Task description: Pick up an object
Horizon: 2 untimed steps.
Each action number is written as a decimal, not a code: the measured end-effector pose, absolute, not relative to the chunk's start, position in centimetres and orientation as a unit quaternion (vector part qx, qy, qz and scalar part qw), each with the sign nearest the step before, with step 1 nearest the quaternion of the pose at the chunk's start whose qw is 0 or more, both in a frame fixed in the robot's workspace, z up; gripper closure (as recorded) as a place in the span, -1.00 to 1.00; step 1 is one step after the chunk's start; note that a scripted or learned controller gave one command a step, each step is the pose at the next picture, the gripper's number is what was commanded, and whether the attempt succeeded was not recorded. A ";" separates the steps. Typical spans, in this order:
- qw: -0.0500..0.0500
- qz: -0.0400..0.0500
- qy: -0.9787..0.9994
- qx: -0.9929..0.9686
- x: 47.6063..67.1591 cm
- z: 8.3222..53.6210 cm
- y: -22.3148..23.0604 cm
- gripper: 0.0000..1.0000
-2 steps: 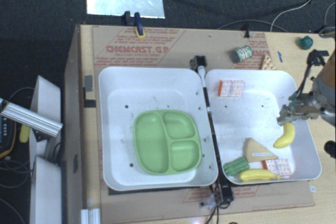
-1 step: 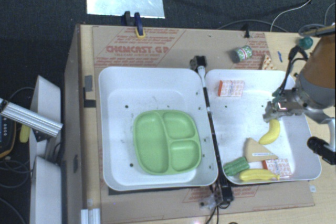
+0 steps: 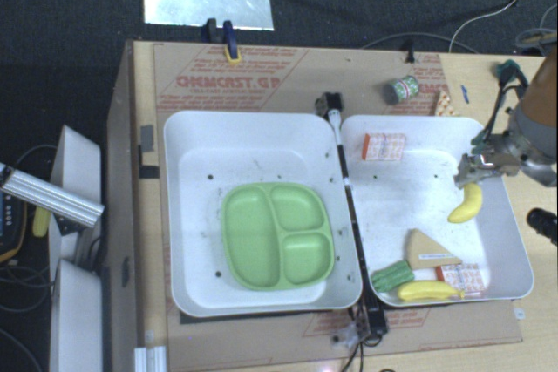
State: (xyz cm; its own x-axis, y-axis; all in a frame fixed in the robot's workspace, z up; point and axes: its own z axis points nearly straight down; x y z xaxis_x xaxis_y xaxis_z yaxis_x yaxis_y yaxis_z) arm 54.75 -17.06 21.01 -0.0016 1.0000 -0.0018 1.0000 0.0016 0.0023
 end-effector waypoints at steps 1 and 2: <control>0.001 0.000 0.708 0.706 59.0 15.3 -18.9 1.00; 0.001 0.000 0.708 0.707 54.1 17.3 -18.7 1.00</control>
